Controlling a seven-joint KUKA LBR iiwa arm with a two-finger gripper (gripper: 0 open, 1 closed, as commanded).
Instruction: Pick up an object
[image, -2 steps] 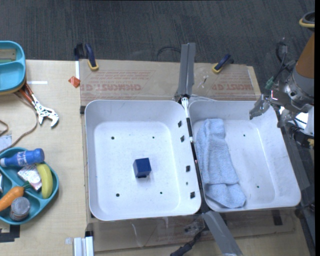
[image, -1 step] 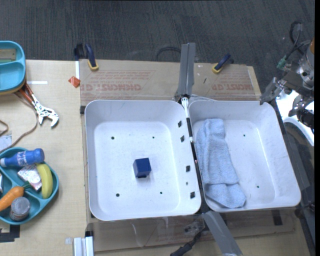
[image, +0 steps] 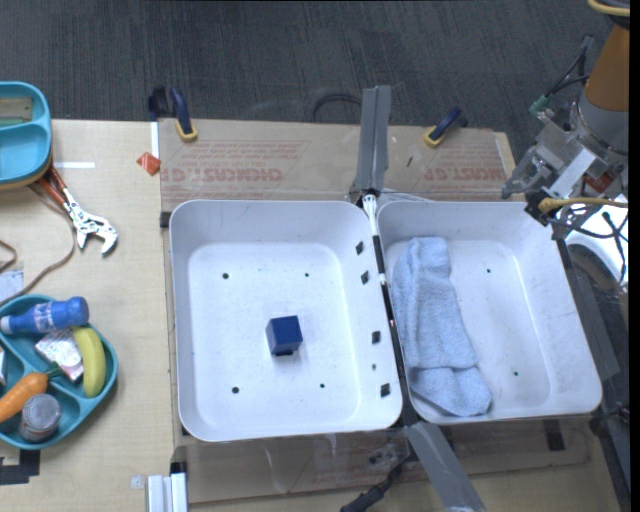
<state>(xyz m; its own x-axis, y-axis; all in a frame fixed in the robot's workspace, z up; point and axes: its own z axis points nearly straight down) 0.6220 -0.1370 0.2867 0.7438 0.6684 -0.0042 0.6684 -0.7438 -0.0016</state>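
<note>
Left bin, floor: a small dark blue cube (image: 284, 334) sits slightly below the middle of the left bin (image: 200, 240), flat on the white floor, apart from every wall.
Cube appearance: solid blue, matte, top face lighter than the shaded side faces; a short shadow falls at its lower edge.
Right bin: a pale blue towel (image: 433, 325) lies crumpled lengthwise along the left side of the right bin (image: 540, 250), its lower end bunched near the front wall.
Arm pose: the arm (image: 607, 70) enters at the upper right, orange band visible above the wrist, standing over the far right corner of the right bin, well apart from the cube.
Gripper: the gripper (image: 535, 180) hangs just outside the right bin's far rim amid cables; its opening cannot be told, and nothing is seen held.
Surface: a wooden bench (image: 120, 200) bears both bins; a cardboard sheet (image: 260, 160) lies behind them, with two clamps (image: 180, 112) at its far edge.
Left side: a wrench (image: 85, 225), a blue tray (image: 20, 125), and a divided blue plate (image: 105, 385) carrying a banana (image: 92, 360), a carrot (image: 22, 395) and a bottle (image: 40, 317).
Room: dark grey carpet (image: 250, 50) beyond the bench.
</note>
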